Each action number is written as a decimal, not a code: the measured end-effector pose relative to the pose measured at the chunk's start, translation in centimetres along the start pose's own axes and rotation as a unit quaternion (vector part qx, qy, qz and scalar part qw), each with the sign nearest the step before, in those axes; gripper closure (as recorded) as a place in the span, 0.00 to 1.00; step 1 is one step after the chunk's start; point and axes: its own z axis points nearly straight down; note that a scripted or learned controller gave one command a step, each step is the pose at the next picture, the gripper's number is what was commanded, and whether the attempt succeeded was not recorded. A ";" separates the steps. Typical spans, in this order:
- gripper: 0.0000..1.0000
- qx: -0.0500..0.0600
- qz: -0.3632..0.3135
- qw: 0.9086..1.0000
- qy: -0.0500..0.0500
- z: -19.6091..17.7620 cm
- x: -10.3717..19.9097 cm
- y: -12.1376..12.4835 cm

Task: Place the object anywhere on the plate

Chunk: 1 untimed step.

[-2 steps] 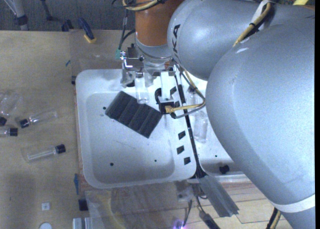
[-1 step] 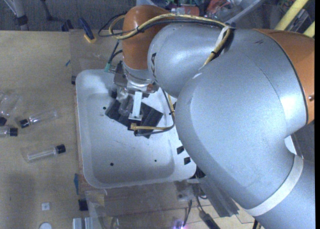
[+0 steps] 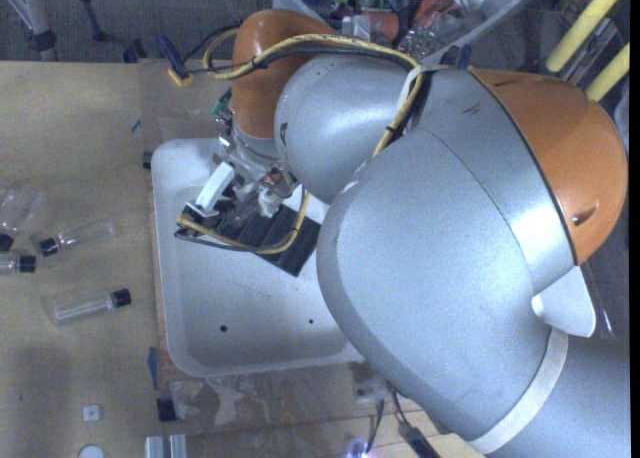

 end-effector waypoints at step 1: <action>1.00 0.006 -0.264 0.964 -0.005 -5.2 -1.0 -1.5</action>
